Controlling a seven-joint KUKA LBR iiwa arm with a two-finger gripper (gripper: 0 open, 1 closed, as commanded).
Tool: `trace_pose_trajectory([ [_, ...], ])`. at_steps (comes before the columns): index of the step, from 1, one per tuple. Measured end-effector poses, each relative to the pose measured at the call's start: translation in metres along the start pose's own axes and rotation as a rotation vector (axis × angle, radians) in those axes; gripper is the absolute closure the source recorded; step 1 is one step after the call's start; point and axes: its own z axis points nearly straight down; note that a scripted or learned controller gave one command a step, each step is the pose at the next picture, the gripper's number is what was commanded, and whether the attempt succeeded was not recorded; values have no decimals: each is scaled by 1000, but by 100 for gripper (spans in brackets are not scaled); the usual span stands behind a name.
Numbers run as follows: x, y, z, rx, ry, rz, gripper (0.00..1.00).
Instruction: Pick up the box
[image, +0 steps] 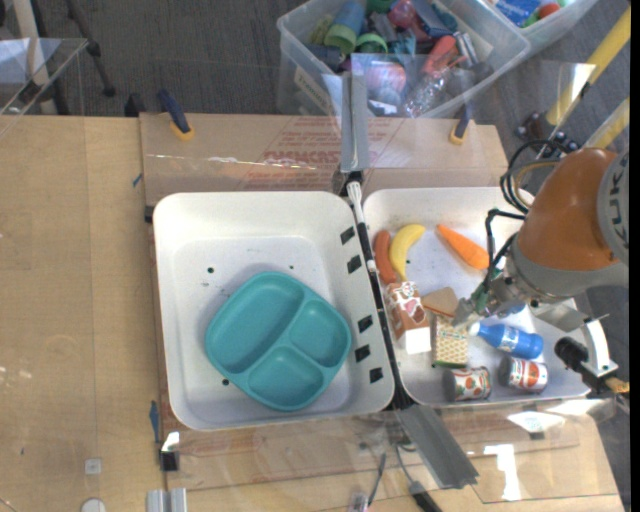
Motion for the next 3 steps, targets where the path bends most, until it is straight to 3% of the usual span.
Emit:
trace_pose_trajectory([
  [1,-6,63,34,-11,-6,164,0],
  [2,-14,100,34,-13,-5,420,0],
  [3,-3,68,33,-14,-5,218,0],
])
